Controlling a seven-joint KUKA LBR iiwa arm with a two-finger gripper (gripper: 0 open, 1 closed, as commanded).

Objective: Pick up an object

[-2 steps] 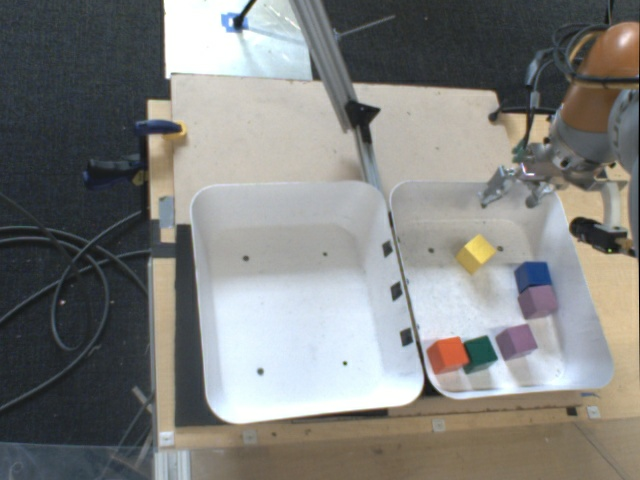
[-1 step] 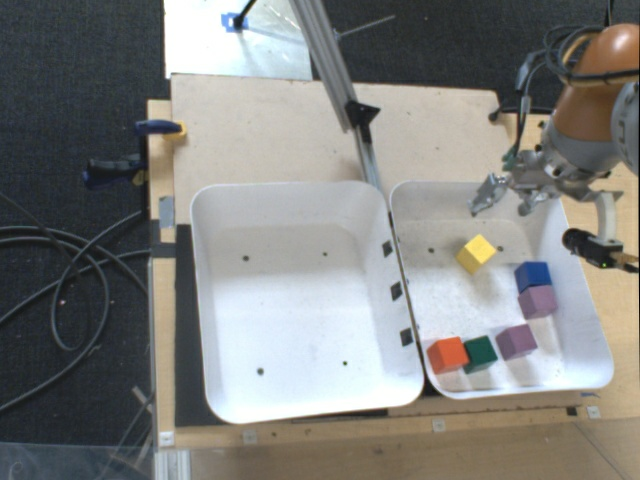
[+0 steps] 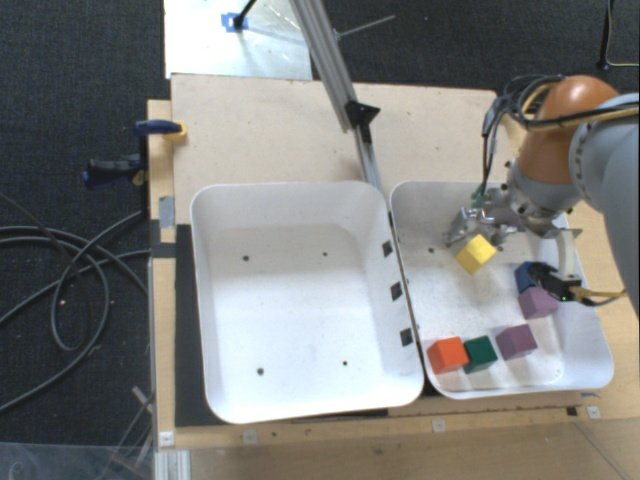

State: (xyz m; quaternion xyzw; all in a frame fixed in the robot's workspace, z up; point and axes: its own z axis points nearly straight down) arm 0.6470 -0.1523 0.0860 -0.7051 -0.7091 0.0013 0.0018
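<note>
The arm enters from the right and positions the gripper [image 3: 478, 230] over the upper part of the right bin [image 3: 590, 373]. A yellow block [image 3: 476, 253] sits tilted directly beneath the metal fingers [image 3: 462, 230], touching or just under their tips. Whether the fingers clamp the block or merely rest above it cannot be determined; their separation is not resolvable.

Along the lower edge of the right bin lie an orange block [image 3: 447, 354], a green block [image 3: 480, 352] and a purple block [image 3: 516, 341], close together. A blue block [image 3: 527, 273] and a second purple block [image 3: 538, 302] lie near the right wall. The left bin [image 3: 215, 208] adjoins on the bench [image 3: 260, 128].
</note>
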